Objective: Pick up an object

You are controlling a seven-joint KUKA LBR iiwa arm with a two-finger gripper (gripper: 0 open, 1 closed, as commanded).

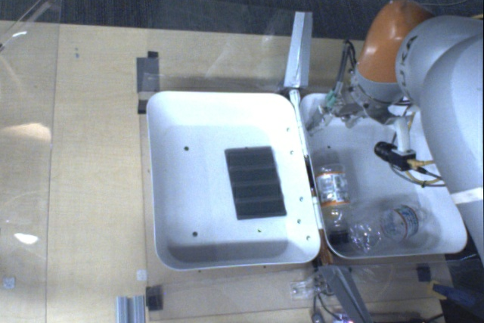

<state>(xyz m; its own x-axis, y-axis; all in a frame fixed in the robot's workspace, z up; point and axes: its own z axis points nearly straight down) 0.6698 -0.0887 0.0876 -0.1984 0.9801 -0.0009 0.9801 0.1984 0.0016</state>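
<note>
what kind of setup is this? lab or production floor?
Most likely a robotics lab cell for bin-picking trials. Two shallow white bins sit on a wooden bench: the left bin has a dark ribbed pad, and the right bin holds clear plastic bottles. The grey arm reaches over it, and clear panels fence the bench.

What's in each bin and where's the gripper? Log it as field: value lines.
left bin: dark ribbed rectangular pad lying flat near the middle
right bin: clear plastic bottle along the left wall; clear crumpled bottle near the front
gripper: over the right bin's back left corner
held: nothing visible between the fingers
</note>
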